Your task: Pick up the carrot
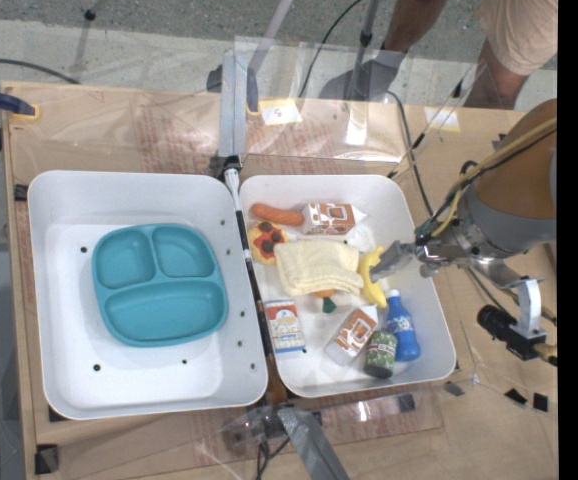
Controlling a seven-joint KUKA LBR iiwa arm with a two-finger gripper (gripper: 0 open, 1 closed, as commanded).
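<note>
The carrot (277, 214) is a small orange stick lying on its side near the far-left corner of the right bin (424, 268), next to a brown-and-white carton (329, 218). My gripper (393, 259) comes in from the right over the right bin's right side, just right of a yellow banana (371, 277). It is well to the right of the carrot and a little nearer the front, and nothing shows in its grasp.
A teal divided plate (159, 282) lies in the left bin (49, 318). The right bin also holds a yellow cloth (314, 268), a pizza-slice toy (265, 240), a blue bottle (400, 326), a green can (380, 354) and two small cartons (284, 326) (352, 334).
</note>
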